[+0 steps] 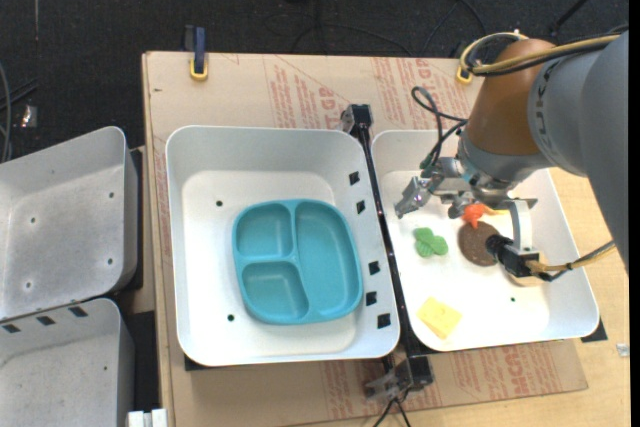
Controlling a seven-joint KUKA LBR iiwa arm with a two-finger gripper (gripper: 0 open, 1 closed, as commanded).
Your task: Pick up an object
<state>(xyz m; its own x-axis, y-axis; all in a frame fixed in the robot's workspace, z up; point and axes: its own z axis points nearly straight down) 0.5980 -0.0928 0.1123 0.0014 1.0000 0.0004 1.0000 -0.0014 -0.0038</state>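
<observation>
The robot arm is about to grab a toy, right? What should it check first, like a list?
1. Things to pick lie in the right white bin: ok. A small green lumpy piece, a yellow block, a brown round disc and a small orange piece are there.
2. Gripper is above that bin: ok, near the orange piece.
3. Anything held already: cannot tell, the wrist hides the fingertips.
4. Green piece and yellow block lie apart from the others: ok.
5. Orange piece and brown disc lie close together: not ok for a clean grab, probably.
6. Turquoise divided tray sits in the left white bin, out of the way: ok.
</observation>
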